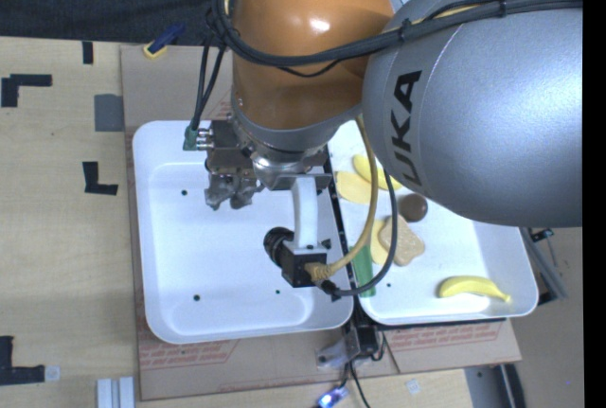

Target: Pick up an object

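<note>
A yellow banana (472, 289) lies flat in the right bin (511, 250), well to the right of the gripper (230, 195) and nearer the camera.

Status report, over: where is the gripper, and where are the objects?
Gripper over left white bin. Yellow banana, tan flat piece in right white bin.

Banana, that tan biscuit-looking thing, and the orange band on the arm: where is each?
Banana (471, 289): camera view, middle of its curved yellow body.
Tan biscuit-shaped piece (407, 245): camera view, its flat top.
Orange band (308, 18): camera view, its glossy rounded top.
</note>
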{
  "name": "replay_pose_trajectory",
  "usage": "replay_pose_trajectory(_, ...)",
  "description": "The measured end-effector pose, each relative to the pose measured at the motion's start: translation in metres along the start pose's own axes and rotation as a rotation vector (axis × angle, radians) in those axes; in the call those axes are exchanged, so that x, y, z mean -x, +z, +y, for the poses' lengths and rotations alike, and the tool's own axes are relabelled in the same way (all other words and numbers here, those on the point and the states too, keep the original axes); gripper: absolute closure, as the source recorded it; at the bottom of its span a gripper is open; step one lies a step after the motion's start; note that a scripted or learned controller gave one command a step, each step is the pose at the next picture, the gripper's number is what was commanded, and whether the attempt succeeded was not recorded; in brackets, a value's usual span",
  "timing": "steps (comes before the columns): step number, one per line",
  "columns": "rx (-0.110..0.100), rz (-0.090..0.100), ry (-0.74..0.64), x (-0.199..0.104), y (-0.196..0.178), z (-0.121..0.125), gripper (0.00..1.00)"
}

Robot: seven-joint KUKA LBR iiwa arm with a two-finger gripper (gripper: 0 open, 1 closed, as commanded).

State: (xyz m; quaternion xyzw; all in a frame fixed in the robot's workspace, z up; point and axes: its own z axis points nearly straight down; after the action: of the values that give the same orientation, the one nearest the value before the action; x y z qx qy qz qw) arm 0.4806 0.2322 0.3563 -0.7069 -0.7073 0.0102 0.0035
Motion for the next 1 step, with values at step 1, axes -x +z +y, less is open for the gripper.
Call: replay_pose_trajectory(1,0.031,0.011,0.001,0.0005,-0.0934,0.1095,1.00)
